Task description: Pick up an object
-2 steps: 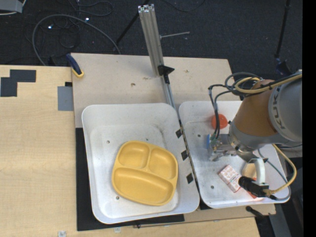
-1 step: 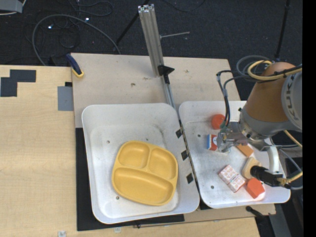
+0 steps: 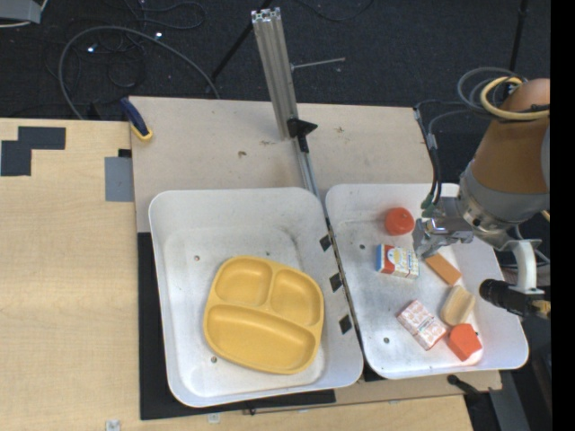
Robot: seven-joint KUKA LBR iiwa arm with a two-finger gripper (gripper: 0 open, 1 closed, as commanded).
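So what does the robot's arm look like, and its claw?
The arm is fat and rounded, grey with a wide orange band above the wrist. A yellowish cable loops beside its top. The claw is small, made of silvery metal.

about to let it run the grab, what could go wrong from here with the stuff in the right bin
The gripper hangs among close-packed items: a red ball, a small carton and an orange block. It may pinch two at once or knock one aside. The orange block lies tilted, so it could slip out. The beige piece and red block sit near the bin's edge, and a nudge might push them out.
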